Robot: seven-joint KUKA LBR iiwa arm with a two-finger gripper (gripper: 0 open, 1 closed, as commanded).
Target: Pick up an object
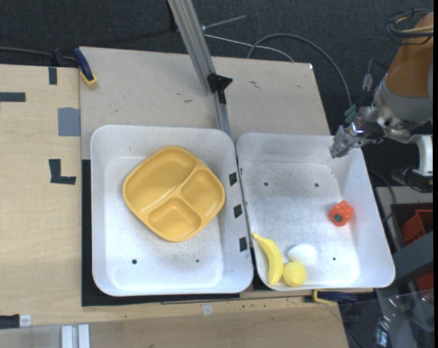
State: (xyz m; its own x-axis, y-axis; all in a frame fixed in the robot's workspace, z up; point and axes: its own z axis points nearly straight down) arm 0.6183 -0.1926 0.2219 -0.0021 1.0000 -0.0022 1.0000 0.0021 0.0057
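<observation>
- Claw (341,145): small, grey, at the end of the arm (407,78), poised over the far right corner of the right bin (291,187), above its rim. Nothing sits between its tips; whether they stand wide or narrow cannot be told.
- Right bin, contents: one small orange-red toy fruit with a green top (341,213), near the right wall, about midway along it.
- One yellow banana (270,258), near the front left corner, lying along the left wall.
- One white egg-shaped object (302,253), just beside the banana, toward the front edge.
- One yellow lemon-like ball (294,273), touching the banana's tip and the white object, at the front edge.
- Left bin (110,267), contents: one yellow three-compartment plate (174,193), lying flat, centre to far half.
</observation>
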